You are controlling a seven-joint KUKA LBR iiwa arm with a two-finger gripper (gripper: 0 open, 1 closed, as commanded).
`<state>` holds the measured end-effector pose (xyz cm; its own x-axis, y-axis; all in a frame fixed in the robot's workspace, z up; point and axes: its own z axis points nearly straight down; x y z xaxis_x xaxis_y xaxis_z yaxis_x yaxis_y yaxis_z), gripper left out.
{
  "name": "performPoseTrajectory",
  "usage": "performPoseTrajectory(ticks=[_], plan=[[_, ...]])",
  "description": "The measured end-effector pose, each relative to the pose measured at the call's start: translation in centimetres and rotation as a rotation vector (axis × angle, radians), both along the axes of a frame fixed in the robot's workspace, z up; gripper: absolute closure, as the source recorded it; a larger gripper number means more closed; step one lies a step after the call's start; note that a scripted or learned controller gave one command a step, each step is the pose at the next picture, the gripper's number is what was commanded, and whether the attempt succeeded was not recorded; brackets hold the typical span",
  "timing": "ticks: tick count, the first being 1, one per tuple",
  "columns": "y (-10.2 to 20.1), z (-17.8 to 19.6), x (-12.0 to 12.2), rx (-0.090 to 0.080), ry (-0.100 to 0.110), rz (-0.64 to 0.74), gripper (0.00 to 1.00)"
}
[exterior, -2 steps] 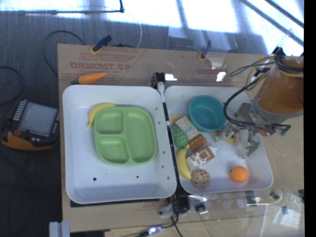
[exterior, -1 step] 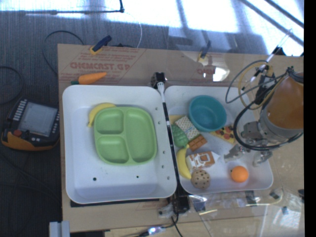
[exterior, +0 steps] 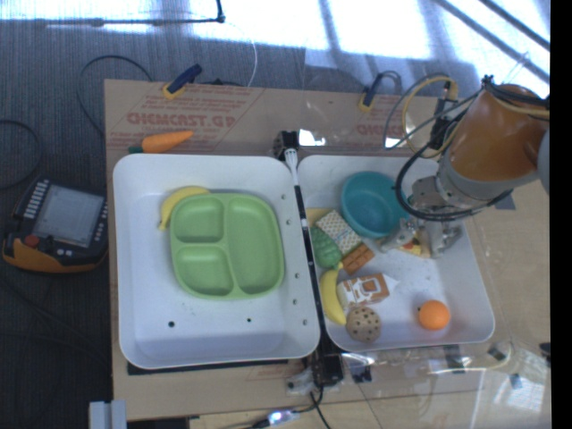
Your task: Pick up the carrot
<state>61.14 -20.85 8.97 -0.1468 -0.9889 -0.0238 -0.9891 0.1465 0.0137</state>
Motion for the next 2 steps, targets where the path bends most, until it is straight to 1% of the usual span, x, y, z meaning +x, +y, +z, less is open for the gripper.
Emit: performPoseTrajectory(ticks=[1,2], plan=[[-0.2,1.2,0.4,-0.004,-0.019,-0.008,1.0],[3.6,5.1,-1.3,-0.021,-0.011,-0.46,1.0]])
